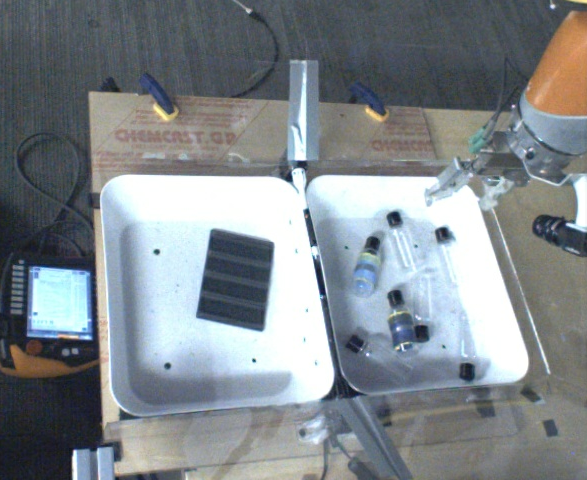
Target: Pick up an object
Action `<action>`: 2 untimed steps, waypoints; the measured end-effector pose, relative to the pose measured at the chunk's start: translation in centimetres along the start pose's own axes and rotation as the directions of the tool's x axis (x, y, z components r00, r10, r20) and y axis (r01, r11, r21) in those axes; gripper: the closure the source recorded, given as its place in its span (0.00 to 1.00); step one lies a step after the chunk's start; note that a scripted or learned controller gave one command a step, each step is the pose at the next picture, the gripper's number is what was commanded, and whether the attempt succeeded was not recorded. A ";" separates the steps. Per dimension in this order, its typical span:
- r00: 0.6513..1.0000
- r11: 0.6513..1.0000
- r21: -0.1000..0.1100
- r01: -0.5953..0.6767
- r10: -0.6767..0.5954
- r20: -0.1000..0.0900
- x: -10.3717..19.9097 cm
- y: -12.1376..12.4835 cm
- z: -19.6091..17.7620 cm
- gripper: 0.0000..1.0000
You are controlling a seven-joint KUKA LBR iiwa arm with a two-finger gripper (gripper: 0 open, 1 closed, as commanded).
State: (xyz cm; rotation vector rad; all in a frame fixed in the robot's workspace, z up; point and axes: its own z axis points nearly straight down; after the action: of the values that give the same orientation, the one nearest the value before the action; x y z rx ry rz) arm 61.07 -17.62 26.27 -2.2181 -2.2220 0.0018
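Pendant: a handheld controller (pixel 48 313) with a lit screen lies off the counter's left edge, well apart from the bins.
Left bin: the white bin (pixel 133 208) on the counter's left half carries one flat dark ribbed pad (pixel 236 279) near its middle, slightly skewed.
Pad handling: it looks stiff, thin and light; lying flat, it offers little to pinch except across its narrow edges.
Right bin: the second bin (pixel 503 353) sits just beside the first and holds several small vials, scattered and lying on their sides.
Best target: the blue-labelled vial (pixel 367 266) left of centre in the right bin, apart from its neighbours.
Second vial: a darker vial (pixel 401 324) lies nearer the front edge, touching a loose black cap.
Clear tubes: the clear tubes (pixel 403 240) are hard to make out against the white.
Vial handling: likely light, hard, slick and prone to roll; take it across the body, not the cap.
Claw: the claw (pixel 470 175) hovers over the right bin's far right corner, fingers spread, nothing between them.
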 end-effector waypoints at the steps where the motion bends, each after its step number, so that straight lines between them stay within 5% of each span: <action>1: 1.000 1.000 -0.003 0.021 -0.021 0.002 -1.8 -0.1 13.5 0.00; 2: 1.000 0.999 -0.011 0.031 -0.031 0.006 2.0 2.5 17.3 0.00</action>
State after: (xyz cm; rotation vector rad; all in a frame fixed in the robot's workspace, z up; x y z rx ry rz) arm 63.51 -15.64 8.94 -2.1918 -2.2642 -0.0047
